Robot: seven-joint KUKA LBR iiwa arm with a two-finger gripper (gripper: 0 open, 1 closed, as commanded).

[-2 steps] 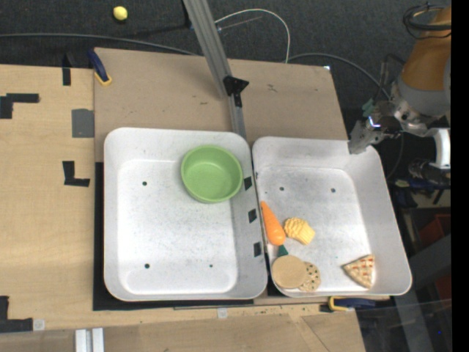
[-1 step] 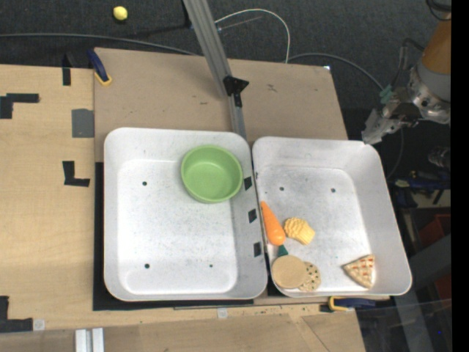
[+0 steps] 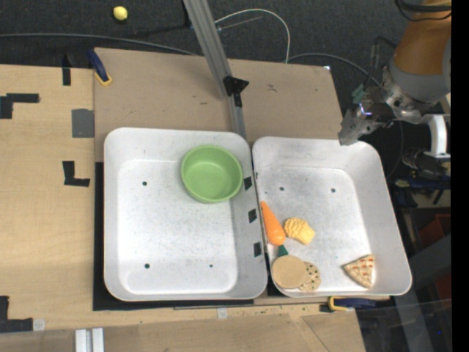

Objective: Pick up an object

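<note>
We are hanging our gripper (image 3: 352, 132), its state unreadable, over the right bin's (image 3: 381, 174) far corner, clear of the carrot (image 3: 272, 224)

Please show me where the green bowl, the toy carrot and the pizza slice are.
green bowl (image 3: 212, 173), camera view, inner bottom.
toy carrot (image 3: 272, 224), camera view, orange body.
pizza slice (image 3: 361, 270), camera view, topping face.

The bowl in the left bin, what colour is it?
Light green. The bowl shows plainly in the camera view, sitting near the far right of the left bin.
</note>
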